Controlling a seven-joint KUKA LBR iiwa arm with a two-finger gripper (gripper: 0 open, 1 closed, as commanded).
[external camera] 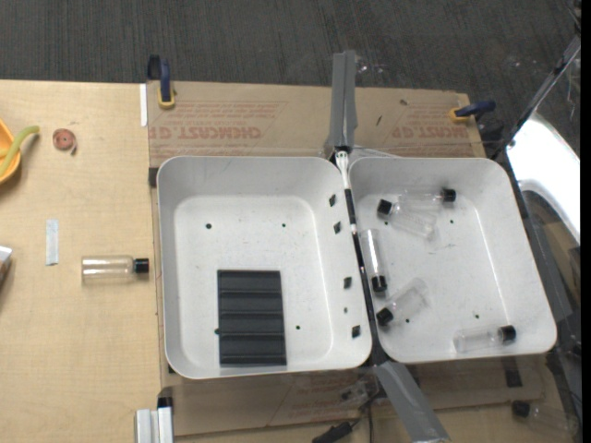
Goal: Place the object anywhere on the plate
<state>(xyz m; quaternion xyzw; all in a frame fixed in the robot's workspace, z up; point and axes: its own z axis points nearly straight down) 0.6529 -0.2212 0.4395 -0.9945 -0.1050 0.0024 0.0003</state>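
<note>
A black ribbed plate (250,317) lies flat near the front of the left bin (185,247). Several clear small bottles with black caps lie in the right bin (517,247). One bottle (420,212) rests near the back, and another (372,258) lies along the left wall. A third bottle (403,304) sits near the front left. One more (482,340) lies at the front right corner. All of them are on their sides.
Another clear bottle (111,267) lies on the wooden bench left of the bins. A small white strip (52,243) and a pink disc (63,138) lie farther left. Clamps (162,81) hold the cardboard at the back. A pale curved body (549,160) stands at the right edge.
</note>
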